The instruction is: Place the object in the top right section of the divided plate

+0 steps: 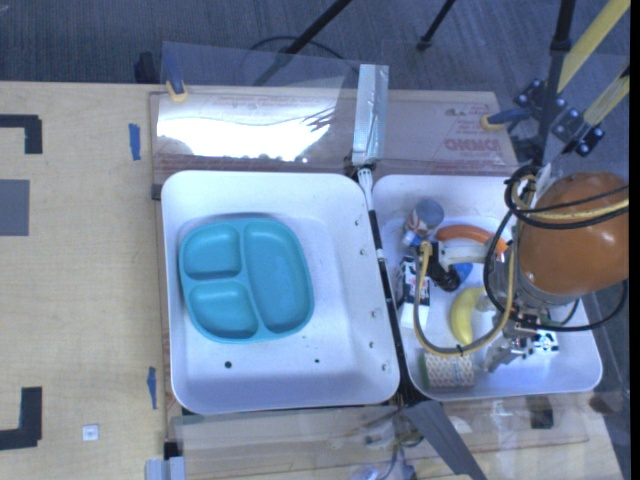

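Observation:
A light blue divided plate (246, 277) with three sections lies in the left white bin (330, 368); nothing sits in its sections. The arm's orange band (572, 233) hangs over the right bin (585, 373), and the gripper (508, 351) is low near that bin's front. Its fingers are hidden by the wrist and cables. Beside it lie a yellow banana-like object (463, 317), an orange and white object (463, 238), a blue-grey round piece (428, 212) and a small patterned roll (449, 370).
A metal divider (385, 298) runs between the two bins. A clear plastic sheet and a cardboard panel (440, 128) stand behind the bins. Yellow cables loop off the wrist over the right bin. The wooden bench (75, 288) extends to the left.

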Robot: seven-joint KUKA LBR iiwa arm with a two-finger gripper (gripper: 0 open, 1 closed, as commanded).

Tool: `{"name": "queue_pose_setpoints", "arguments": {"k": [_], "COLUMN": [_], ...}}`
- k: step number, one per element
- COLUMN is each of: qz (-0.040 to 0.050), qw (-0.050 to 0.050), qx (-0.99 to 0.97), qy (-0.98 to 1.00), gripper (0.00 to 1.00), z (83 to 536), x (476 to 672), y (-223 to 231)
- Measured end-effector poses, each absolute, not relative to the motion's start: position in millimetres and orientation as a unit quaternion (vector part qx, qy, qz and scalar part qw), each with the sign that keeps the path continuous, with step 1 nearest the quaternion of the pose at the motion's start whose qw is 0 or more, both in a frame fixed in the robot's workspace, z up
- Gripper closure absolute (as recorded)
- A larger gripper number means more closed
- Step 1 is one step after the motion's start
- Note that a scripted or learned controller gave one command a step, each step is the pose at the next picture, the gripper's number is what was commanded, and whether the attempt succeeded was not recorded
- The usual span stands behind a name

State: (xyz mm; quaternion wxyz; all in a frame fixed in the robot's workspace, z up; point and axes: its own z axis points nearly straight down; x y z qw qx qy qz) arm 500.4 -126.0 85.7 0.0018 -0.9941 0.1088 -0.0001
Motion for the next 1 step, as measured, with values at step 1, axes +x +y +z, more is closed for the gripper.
{"name": "queue_pose_setpoints", "arguments": {"k": [1], "qz": [-0.0001], "qw": [0.002], "qx": [-0.994], "qy": [0.109], "gripper": [0.00], "z": [85.7], "x": [500.4], "y": [-126.0]}}
